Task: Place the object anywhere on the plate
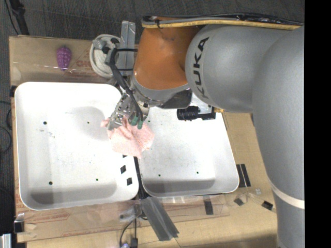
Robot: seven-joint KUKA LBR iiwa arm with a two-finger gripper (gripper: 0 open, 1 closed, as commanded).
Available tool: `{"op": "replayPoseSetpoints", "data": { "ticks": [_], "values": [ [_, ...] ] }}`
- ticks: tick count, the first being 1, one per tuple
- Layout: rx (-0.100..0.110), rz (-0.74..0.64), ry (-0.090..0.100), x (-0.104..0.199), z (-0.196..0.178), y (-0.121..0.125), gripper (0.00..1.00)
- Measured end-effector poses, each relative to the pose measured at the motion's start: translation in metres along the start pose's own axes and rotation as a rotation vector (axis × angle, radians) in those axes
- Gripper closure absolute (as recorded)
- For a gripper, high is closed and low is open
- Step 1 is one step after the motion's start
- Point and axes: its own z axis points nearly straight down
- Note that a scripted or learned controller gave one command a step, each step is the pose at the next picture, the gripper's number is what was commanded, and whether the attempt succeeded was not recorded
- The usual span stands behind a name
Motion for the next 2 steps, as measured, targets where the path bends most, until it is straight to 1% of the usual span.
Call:
{"op": "replayPoseSetpoints", "data": {
  "ticks": [1,2],
  "values": [
    [-0.001,-0.403,-0.003,0.0132,-0.0057,0.0482,1.00],
    [-0.001,-0.403,-0.003,0.0130,-0.0059,0.0480,0.00]
  ]
}}
